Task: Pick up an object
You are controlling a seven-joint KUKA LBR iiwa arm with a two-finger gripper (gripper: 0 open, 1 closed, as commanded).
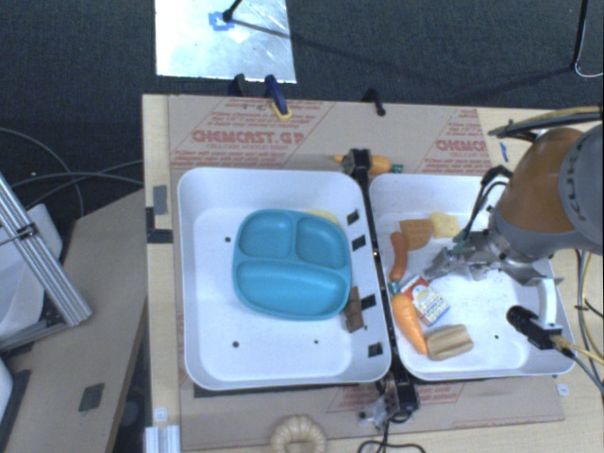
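1. Candidate objects are lying in the right bin (491, 361) at the frame's lower right: a carrot (408, 319), a small printed packet (430, 303), a tan bread-like block (448, 341), a sausage (399, 255) and yellowish pieces (444, 225).
2. None is lifted; all are resting on the bin floor.
3. The gripper (451, 262) is reaching low just above the packet, and I cannot tell how its jaws are standing.
4. Judging by this, the grasp and the lift are both remaining.
5. The blue divided plate (291, 262) is sitting in the left bin (212, 347).
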